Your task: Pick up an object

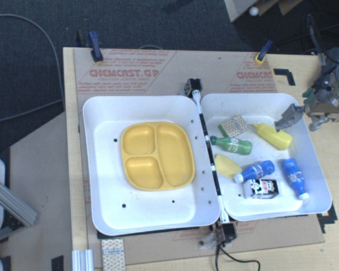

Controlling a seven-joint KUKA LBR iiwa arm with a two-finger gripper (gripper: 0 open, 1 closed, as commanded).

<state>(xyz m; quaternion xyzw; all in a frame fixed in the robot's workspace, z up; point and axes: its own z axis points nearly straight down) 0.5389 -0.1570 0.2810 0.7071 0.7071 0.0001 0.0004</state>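
Reading the right bin from above: the gripper hangs over its upper right corner, arm coming in from the right edge. I can make out one grey finger angling down-left toward the bin floor and another part off to its right, so the claw looks spread apart with nothing between the fingers, though the far side is blurred. Nearest candidate is the yellow bottle, lying just below-left of that lower fingertip, close but not clearly touching. Its long axis runs from upper left to lower right, so I judge the jaws would need to straddle it crosswise. Other things, working outward: a checkered packet further left, a green bottle lying roughly level, a yellow piece by the divider, a blue bottle tilted, a second blue bottle near the right wall, and a black-and-white carton low down. Left bin carries a yellow divided plate, well apart from all this. Nothing sits between claw and yellow bottle; the bin wall close behind is the only crowding I see.
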